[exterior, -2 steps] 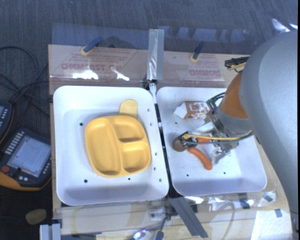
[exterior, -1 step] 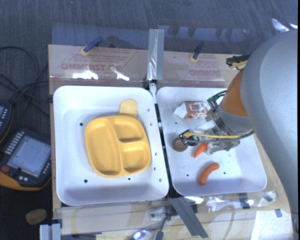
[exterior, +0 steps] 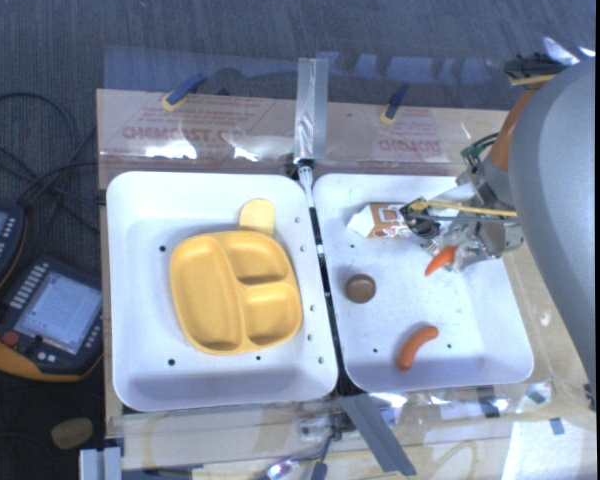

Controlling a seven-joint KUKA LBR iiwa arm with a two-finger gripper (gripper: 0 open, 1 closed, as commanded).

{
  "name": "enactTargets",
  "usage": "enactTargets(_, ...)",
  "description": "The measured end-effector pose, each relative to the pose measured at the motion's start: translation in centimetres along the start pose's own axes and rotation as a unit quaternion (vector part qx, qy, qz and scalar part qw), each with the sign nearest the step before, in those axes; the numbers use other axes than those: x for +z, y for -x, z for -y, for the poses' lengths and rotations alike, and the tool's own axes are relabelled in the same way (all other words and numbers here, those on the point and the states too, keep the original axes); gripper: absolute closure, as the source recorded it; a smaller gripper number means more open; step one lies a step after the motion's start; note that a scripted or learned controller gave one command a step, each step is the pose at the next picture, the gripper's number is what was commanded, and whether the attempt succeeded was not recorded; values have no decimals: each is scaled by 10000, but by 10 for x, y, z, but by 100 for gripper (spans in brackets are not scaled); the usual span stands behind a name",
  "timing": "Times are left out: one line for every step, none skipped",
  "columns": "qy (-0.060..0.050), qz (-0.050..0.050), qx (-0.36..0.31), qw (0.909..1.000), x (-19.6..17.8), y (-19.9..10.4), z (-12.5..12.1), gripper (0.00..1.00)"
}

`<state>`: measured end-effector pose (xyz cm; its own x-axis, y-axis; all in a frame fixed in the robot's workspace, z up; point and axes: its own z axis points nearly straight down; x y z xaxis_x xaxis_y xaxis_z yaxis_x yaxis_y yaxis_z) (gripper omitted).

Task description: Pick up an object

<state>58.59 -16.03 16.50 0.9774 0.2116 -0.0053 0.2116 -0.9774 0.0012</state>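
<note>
Two shallow white bins are sitting side by side on a bench, seen from above. The left bin (exterior: 130, 368) is holding a yellow divided tray (exterior: 235, 290) lying near its middle, with a small yellow round piece (exterior: 257, 212) touching the tray's far edge. The right bin (exterior: 500, 353) is holding a brown round object (exterior: 359, 288) near its left wall, an orange sausage-shaped toy (exterior: 417, 345) toward its near edge, a small white and orange carton (exterior: 380, 218) by its far-left corner, and a small orange carrot-like piece (exterior: 439, 260) toward its right wall. The grey arm is reaching in over that right wall, and its gripper (exterior: 450, 236) is hanging right over the carrot piece and just beside the carton. I cannot tell whether anything is grasped. The grasping step appears to be under way. Next, a straight lift would probably show whether something comes up.
</note>
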Motion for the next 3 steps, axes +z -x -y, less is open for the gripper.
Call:
enactTargets(5,-2,44,10000,-51,-65,-52,100)
enactTargets(-4,-2,37,10000,-55,-70,15,100)
enactTargets(-15,0,-404,9992,-58,-59,112,100)
